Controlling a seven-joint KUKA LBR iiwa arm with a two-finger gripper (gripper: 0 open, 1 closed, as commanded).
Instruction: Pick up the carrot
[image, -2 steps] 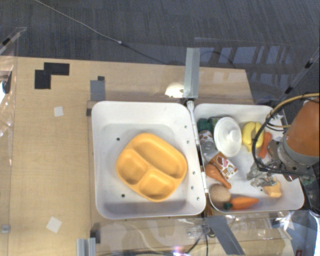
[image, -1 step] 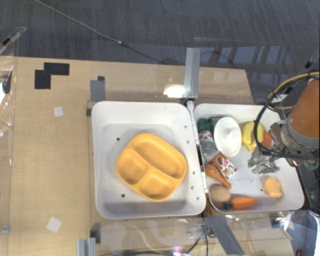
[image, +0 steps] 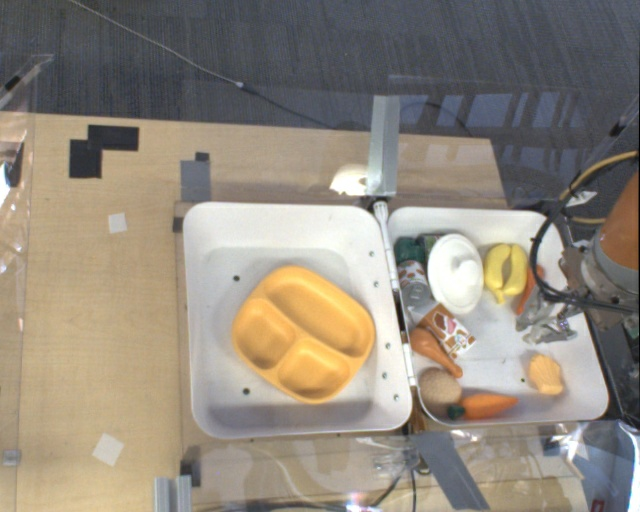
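A yellow divided plate is lying in the middle of the left bin. In the right bin, the gripper is hanging near the right edge, its fingers spread with nothing between them. The carrot is lying along the front edge, well apart from it.

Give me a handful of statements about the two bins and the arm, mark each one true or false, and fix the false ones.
1. The yellow divided plate lies in the left bin. True.
2. The carrot sits on that plate. False: it lies near the front edge of the right bin.
3. The gripper is over the right bin. True.
4. The banana is in the left bin. False: it lies in the right bin, beside the white bowl.
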